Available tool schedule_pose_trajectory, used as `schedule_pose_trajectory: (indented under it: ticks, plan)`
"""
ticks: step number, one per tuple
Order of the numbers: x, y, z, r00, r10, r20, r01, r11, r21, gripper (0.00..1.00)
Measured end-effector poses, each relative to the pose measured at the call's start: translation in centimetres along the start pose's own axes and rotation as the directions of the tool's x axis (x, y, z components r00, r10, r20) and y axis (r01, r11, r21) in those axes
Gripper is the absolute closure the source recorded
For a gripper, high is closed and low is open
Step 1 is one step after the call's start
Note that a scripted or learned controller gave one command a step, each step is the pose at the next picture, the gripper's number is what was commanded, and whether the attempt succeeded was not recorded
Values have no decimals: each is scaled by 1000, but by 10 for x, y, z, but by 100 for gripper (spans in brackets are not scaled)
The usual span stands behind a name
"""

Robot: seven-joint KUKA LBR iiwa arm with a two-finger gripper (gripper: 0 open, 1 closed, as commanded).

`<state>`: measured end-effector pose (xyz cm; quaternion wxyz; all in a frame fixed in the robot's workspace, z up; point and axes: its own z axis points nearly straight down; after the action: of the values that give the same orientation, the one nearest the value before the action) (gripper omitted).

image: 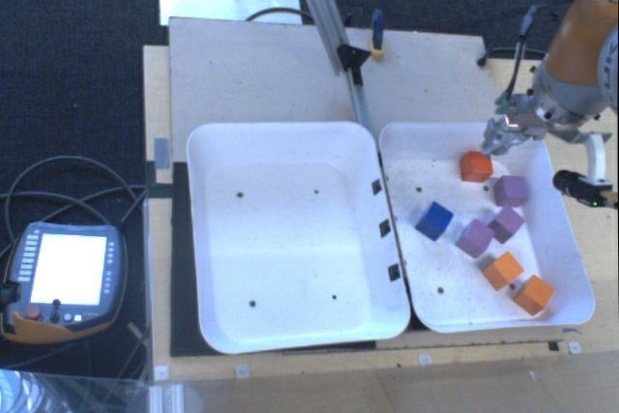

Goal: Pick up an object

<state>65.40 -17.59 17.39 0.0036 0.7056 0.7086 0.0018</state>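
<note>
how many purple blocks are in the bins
3, all in the right bin: one purple block near its far right side, one just below that, and one touching it on the left, beside the blue block. None looks hidden.

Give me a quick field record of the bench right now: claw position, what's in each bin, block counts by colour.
claw: over the far edge of the right white plastic bin, just above the nearest orange foam cube
right bin contents: three orange cubes, three purple foam cubes, one blue foam cube
held: nothing seen between the fingers
left white plastic bin: only small dark specks
beside bench: teach pendant, left
</note>
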Motion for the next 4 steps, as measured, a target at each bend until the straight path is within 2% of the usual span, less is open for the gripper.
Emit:
schedule_pose_trajectory:
  ticks: [1, 2, 3, 4]
  plan:
    - [6, -6, -56, 1000, -1, 0, 1, 1000, -1, 100]
    - [6, -5, -67, 1000, -1, -1, 1, 1000, 3, 100]
    - [62, -15, -58, 1000, -5, -5, 6, 1000, 8, 100]
    - [119, -23, -68, 1000, -7, -5, 7, 1000, 6, 100]
